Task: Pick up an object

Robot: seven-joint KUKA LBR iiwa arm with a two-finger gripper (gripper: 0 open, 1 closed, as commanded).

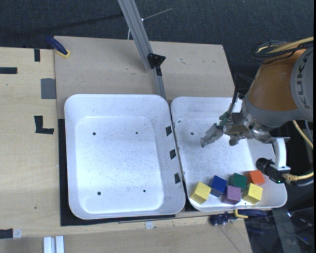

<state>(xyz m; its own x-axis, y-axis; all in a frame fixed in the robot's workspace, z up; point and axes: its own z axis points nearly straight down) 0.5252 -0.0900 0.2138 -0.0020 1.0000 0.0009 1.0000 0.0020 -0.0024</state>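
Note:
Several small blocks lie clustered at the front of the right bin (200, 109): a yellow one (201, 192), a blue one (218, 184), a green one (238, 181), a purple one (233, 194), an orange one (257, 176) and a second yellow one (254, 193). My gripper (218, 141) hangs over the middle of the right bin, behind the blocks and apart from them. It is open, and nothing sits between its fingers.
The left bin (73, 115) stands beside the right one, their rims touching. A slanted metal pole (139, 30) rises behind the bins. Black clips (172, 153) sit along the shared rim. A cable and connector (271, 171) hang at the right bin's right edge.

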